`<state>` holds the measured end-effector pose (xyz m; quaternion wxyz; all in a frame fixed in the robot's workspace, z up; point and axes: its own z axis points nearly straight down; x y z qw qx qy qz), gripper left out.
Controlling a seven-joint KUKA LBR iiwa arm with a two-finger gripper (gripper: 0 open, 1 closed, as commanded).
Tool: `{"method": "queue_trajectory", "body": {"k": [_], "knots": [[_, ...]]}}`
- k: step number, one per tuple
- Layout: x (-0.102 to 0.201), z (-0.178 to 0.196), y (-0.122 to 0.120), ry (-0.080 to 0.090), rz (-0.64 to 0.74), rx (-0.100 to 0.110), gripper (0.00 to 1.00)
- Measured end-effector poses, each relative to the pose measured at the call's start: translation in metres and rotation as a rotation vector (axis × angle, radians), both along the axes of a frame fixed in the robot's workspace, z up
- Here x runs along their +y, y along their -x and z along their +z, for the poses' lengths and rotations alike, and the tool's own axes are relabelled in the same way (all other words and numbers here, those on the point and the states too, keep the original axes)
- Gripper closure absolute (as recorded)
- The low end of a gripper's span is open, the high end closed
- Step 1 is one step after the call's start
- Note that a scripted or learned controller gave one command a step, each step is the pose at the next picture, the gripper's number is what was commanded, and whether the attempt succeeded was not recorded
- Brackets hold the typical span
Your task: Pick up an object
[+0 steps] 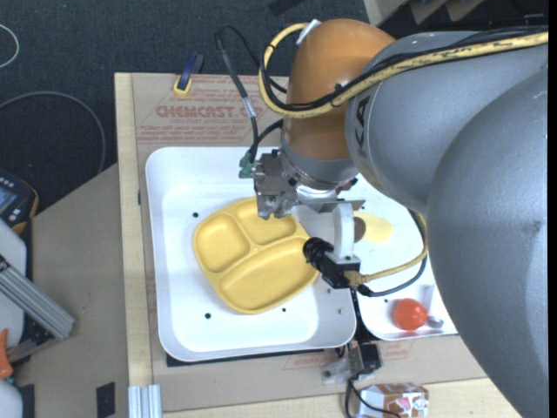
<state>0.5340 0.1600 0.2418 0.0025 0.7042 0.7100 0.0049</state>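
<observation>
A yellow divided plate (248, 259) lies in the left white bin (174, 233), near its middle. My gripper (275, 205) hangs over the plate's far right rim, under the orange band of the arm. The wrist and a black fitting (326, 264) cover the plate's right edge. In the right bin (383, 316) lie a small orange-red ball-like object (409, 313) and a pale yellow object (376, 228), partly hidden by the arm.
The big grey arm (470, 164) covers most of the right bin and the right side of the view. A cable (392, 273) loops from the wrist over the right bin. A cardboard sheet (200, 111) lies under the bins.
</observation>
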Motion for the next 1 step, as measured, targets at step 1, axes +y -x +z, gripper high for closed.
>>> {"method": "queue_trajectory", "body": {"k": [1], "knots": [[-0.0086, 0.0927, 0.0354, -0.001, -0.006, 0.001, 1.00]]}}
